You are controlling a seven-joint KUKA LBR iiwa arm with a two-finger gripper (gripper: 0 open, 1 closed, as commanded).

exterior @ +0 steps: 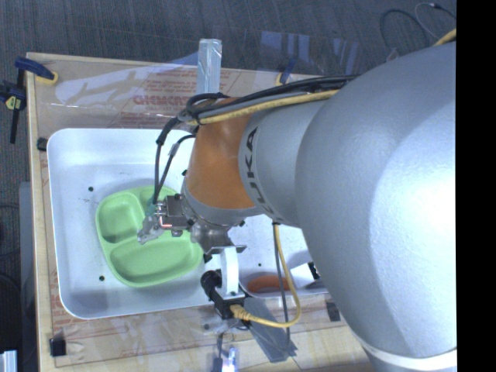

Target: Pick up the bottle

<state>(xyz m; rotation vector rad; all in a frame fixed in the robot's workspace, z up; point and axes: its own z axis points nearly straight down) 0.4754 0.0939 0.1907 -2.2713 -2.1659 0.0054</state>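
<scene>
- One bin (66,208) is in plain sight, the left one, with a green divided plate (128,235) lying flat in it.
- The arm (310,177) leans across from the right and covers most of the bench (101,91). Its gripper (153,227) hangs low over the plate's middle ridge.
- Whether the gripper is apart or together I cannot tell; it is small and muddled against the metal behind it, and nothing shows clamped in it.
- Where the bottle is I cannot say for sure. An orange-brown shape (267,284) peeks out under the arm near the front edge; it might be the bottle, but too little shows.
- If that is it, I would guess a small plastic bottle: light, fairly stiff, smooth and apt to roll or slip.
- Best hold, by my reckoning, is across the middle of the body, squarely over the widest part, not at the cap or a tapering end.
</scene>
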